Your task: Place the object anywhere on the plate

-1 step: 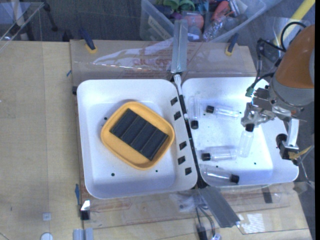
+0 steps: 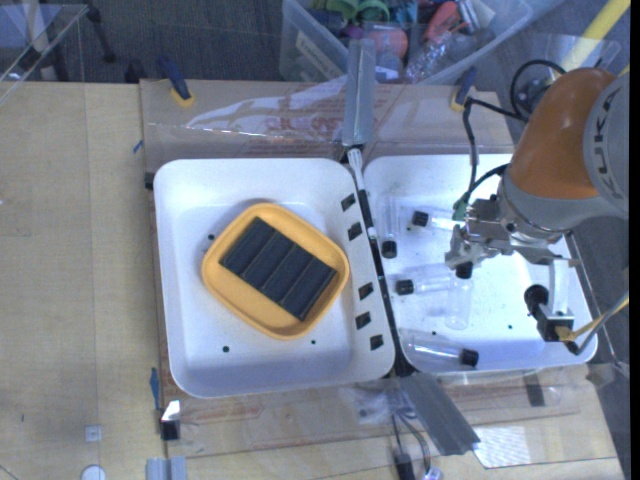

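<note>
Clear tube (image 2: 432, 285) with black cap, lying in right bin (image 2: 500, 343)

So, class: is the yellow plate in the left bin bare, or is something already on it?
Not bare: the plate carries a dark ribbed slab across its middle, with the yellow rim showing all round. What the slab is, I cannot tell.

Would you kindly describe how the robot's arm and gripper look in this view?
The arm is a thick rounded body, grey with a broad orange band above the wrist. A black cable loops beside it. The gripper is a small, dark grey metal assembly.
</note>
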Controlling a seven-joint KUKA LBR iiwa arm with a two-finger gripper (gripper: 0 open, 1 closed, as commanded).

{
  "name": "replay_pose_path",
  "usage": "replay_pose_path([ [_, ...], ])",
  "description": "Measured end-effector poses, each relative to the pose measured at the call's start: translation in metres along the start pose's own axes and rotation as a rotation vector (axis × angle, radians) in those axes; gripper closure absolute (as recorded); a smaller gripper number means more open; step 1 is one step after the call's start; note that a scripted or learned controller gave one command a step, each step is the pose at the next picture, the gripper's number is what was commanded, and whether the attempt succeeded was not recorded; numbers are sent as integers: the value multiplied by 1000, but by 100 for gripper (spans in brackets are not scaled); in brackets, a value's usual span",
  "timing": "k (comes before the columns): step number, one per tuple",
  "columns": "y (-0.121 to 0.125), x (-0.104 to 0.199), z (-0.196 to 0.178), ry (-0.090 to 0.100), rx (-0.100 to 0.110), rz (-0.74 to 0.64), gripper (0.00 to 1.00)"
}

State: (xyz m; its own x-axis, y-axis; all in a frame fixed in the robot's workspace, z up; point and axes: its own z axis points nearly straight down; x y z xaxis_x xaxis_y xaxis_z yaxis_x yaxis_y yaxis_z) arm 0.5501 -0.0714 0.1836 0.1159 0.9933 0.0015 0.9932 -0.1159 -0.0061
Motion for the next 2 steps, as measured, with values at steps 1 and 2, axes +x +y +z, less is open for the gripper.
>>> replay_pose_path([
  [1,36,62,0,-1,-5,43,100],
  [2,-10,102,-2,-2,-1,-97,100],
])
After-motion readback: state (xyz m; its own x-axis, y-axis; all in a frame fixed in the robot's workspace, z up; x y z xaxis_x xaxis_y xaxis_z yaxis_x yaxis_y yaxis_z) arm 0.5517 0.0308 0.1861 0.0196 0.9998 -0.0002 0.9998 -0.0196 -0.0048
